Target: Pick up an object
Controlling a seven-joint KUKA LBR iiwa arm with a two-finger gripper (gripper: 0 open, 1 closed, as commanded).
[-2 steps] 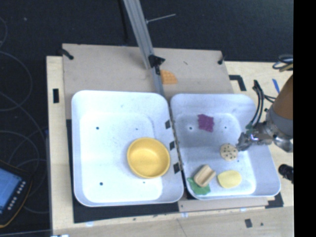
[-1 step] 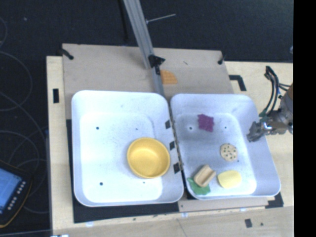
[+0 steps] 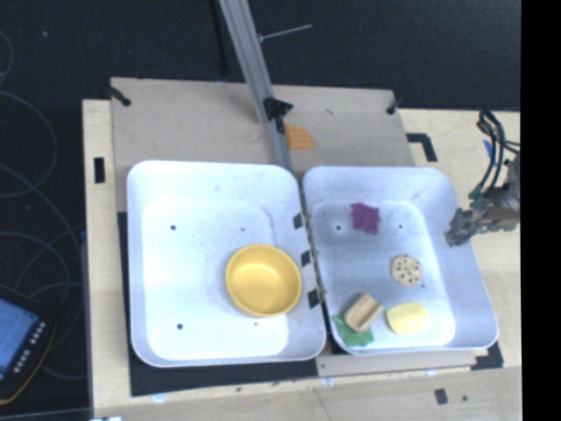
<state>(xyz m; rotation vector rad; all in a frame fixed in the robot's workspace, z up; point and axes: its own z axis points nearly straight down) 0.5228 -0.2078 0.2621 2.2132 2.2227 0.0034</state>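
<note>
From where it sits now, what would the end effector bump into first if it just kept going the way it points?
The end effector sits at the right bin's outer rim, pointing left into it. Going straight on, it would probably cross the rim and meet the round cookie-like piece first, though height is hard to judge.

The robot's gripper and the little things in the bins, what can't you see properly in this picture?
- Gripper: at the camera view's right edge, small and blurred, so its fingers cannot be read; the arm behind it is cut off.
- Green thing: mostly hidden under the tan block.
- Round speckled piece: too small to identify.
- Purple object: blurred, shape unclear.
- Yellow bowl: its inside looks bare, but details are soft.
</note>
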